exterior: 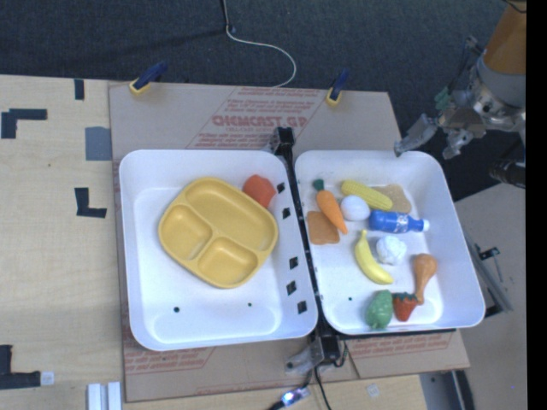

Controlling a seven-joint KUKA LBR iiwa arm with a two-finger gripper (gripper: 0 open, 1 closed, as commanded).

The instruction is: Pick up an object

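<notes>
My grey two-finger gripper point(425, 137) hangs spread open and empty, above the right shallow white bin's point(451, 196) far corner.

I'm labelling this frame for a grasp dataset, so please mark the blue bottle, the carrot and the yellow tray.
blue bottle point(396, 223), camera view, middle of its body.
carrot point(332, 211), camera view, middle of the orange root.
yellow tray point(217, 230), camera view, ridge where its compartments meet.
</notes>
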